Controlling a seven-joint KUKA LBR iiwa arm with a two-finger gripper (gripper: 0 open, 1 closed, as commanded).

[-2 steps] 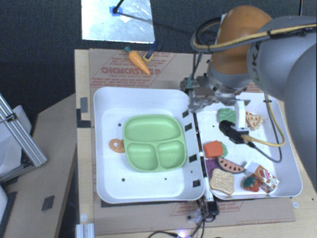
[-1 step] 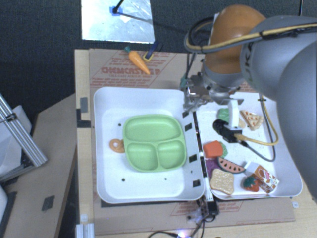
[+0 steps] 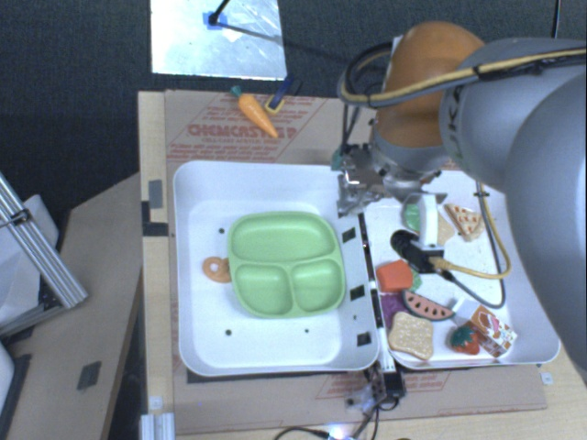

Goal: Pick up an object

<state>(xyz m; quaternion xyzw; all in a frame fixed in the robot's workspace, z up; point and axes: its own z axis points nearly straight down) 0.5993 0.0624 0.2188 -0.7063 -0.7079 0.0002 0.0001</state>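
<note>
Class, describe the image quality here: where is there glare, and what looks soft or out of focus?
Camera view: glare washes out the foil sheet at top; the arm looms large and soft at right; the green tray and toy carrot are evenly lit, slightly soft.

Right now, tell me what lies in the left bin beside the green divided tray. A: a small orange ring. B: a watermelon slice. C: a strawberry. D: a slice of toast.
A: the small orange ring lies on the left bin floor just left of the green divided tray; the toast, strawberry and watermelon slice lie in the right bin.
</note>
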